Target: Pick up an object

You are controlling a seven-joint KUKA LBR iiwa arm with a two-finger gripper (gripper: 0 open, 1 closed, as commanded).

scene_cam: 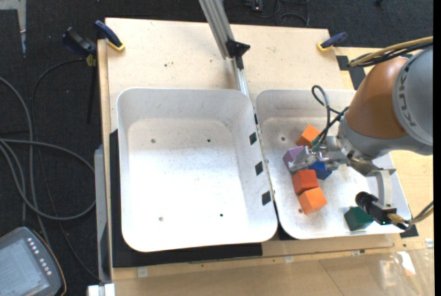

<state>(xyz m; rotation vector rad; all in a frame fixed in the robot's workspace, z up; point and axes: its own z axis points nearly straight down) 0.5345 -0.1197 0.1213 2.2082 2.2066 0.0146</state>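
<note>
1. Landmark: we take the right bin [275, 115] as our reference. It is a shallow white tray lying on the table [172, 54], its left wall pressed against the left bin [138, 122].
2. Arm [386, 109]: grey with an orange band, it reaches over the right bin from that bin's right side, and its wrist hangs above the bin's middle.
3. Tool [311, 162]: we find it low over the cluster of blocks at the centre of the right bin. We cannot tell whether its fingers are apart or together, as the metal parts blur into the blocks below.
4. Purple block [295, 155]: it lies at the left edge of the cluster, toward the right bin's left wall, just beside the tool. We cannot tell if they are touching.
5. Upper orange block [309, 134]: it sits at the far side of the cluster, toward the right bin's back wall.
6. Blue block [321, 170]: it is partly hidden under the tool.
7. Red-orange block [304, 181]: it lies on the near side of the cluster.
8. Lower orange block [313, 200]: it touches the red-orange one and lies nearer the right bin's front wall.
9. Green block [357, 219]: it lies in the right bin's front right corner, apart from the cluster.
</note>
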